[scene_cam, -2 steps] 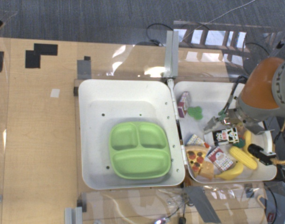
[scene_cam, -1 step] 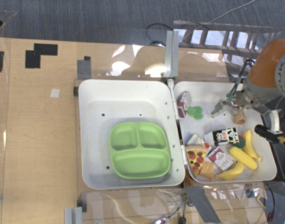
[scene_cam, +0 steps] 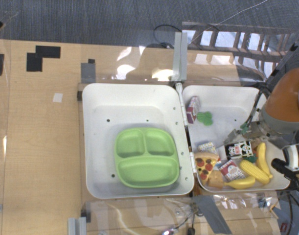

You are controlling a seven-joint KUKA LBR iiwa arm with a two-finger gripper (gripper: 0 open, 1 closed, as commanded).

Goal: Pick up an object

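Right bin (scene_cam: 222, 99) is the landmark. Gripper (scene_cam: 243, 129) hangs over its right half, jaw state cannot be told. Just below it a black-and-white carton (scene_cam: 239, 150). Bananas (scene_cam: 254, 173) in the near right corner, pizza (scene_cam: 206, 161) near left, purple packet (scene_cam: 192, 109) and green piece (scene_cam: 205, 118) far left. Left of the bin: green tray (scene_cam: 147, 156).

arm (scene_cam: 286, 99): cut off by right edge; orange band partly out of frame
gripper (scene_cam: 243, 129): too small and blurred to read finger state
right bin (scene_cam: 222, 94): right wall hidden behind arm
black-and-white carton (scene_cam: 239, 150): print unreadable
toys by pizza slice (scene_cam: 206, 163): overlapping, outlines unclear
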